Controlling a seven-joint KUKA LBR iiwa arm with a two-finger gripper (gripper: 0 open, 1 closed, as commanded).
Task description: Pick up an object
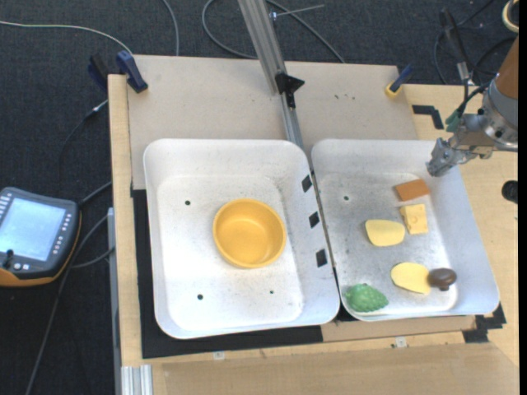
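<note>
The right bin (354, 171) holds an orange-brown block (411, 190), a small yellow cube (415, 219), a pale yellow oval piece (384, 233), a yellow wedge (410, 276), a dark brown round piece (443, 279) and a green leafy lump (365, 297). A yellow bowl (249, 233) sits in the middle of the left bin (173, 179). My gripper (442, 160) hangs over the right bin's far right corner, up and to the right of the orange-brown block, with nothing visibly in it.
A metal rail (276, 64) runs from the top down to the gap between the bins. Blue and yellow clamps (132, 70) hold the board's far corners. A teach pendant (33, 235) lies on the floor at the left. Cables trail across the dark carpet.
</note>
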